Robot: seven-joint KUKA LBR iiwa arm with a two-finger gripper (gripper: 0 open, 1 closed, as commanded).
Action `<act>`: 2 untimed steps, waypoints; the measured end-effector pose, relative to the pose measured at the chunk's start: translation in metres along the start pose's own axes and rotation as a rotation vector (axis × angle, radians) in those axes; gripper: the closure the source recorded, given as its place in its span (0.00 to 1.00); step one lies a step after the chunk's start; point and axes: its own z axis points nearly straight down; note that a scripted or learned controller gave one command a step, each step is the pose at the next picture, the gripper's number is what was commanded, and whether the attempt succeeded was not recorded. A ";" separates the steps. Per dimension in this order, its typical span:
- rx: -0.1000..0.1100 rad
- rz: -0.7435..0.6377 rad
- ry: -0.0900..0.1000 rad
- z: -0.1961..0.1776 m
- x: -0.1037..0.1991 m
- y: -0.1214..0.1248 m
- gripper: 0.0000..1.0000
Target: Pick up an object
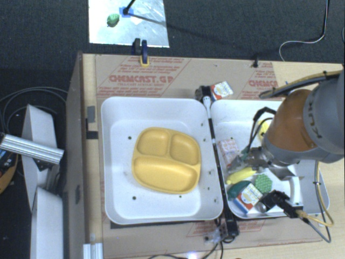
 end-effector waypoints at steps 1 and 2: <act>0.001 0.001 -0.001 0.000 -0.030 -0.030 0.00; -0.004 0.001 -0.003 -0.105 -0.113 -0.015 0.00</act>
